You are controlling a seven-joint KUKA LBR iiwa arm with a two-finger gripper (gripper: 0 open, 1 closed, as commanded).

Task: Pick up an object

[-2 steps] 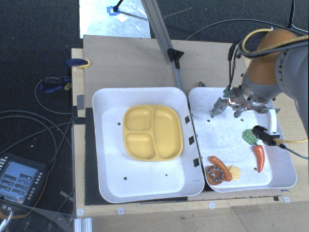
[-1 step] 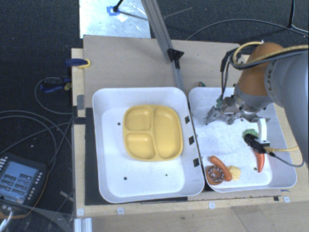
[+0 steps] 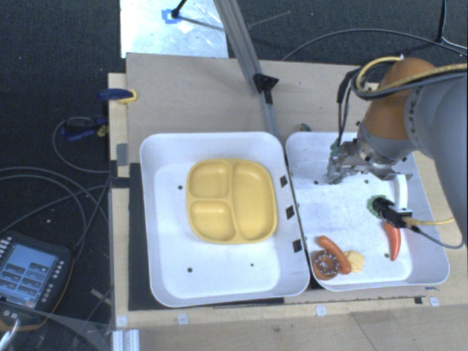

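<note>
Bench (image 3: pixel 197 86) of pale tan board stands on dark carpet (image 3: pixel 58 50), with loose cables trailing over the floor far to the gripper's left. A handheld control pendant (image 3: pixel 25 269) with a lit blue screen lies in that direction too, down by the view's near corner. A grey pole (image 3: pixel 238 28) slants across the bench's far side, and a blue clamp (image 3: pixel 117 93) grips the bench's left edge.

Two white bins sit side by side. The gripper (image 3: pixel 338 172) hangs low over the far left part of the right bin (image 3: pixel 329 210), close to the wall shared with the left bin (image 3: pixel 168 269). Whether it is open or closed cannot be told from this angle, and nothing can be seen in its grasp.

The small toy foods all lie on the near side of the gripper, well apart from it. The sausage (image 3: pixel 333 253) is almost straight toward the near rim from it, its long axis on a diagonal, far-left end to near-right end. The donut (image 3: pixel 324 264) touches the sausage's near-left side, and a small yellow lump (image 3: pixel 355 260) sits just beside its right end. The red-orange pepper (image 3: pixel 393 240) lies to the gripper's right and nearer the rim, its long axis roughly far-to-near, its thin tip pointing at the near rim.

To the gripper's left, the yellow divided plate (image 3: pixel 232 199) rests flat in the left bin.
</note>
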